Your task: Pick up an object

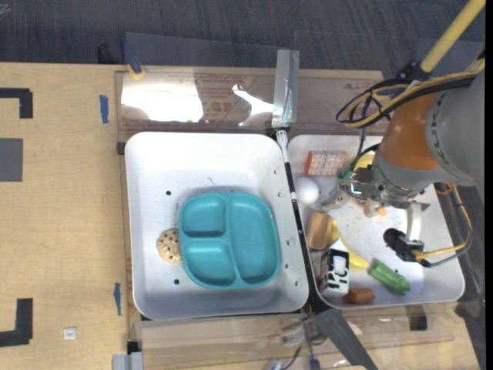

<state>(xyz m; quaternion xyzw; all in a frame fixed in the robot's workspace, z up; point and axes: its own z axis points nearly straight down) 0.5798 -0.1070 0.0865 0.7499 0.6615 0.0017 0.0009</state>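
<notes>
Two white bins side by side on the table [54, 206]. In the left bin [146, 168]: a teal divided tray [229, 239], with a cookie [168, 245] touching its left edge. In the right bin [447, 284]: a red-patterned box [326, 163] near the far wall, a white ball [307, 192] by the divider, a tan piece [320, 230], a black-and-white item [334, 271], a yellow piece [357, 261], a green vegetable [389, 276] and a brown sausage [359, 295] along the near edge. Hand [368, 199] low over the middle of the right bin, beneath the arm's orange band [408, 141]; open or closed, impossible to tell. Nothing seen gripped. Cables crowding the right side.
</notes>
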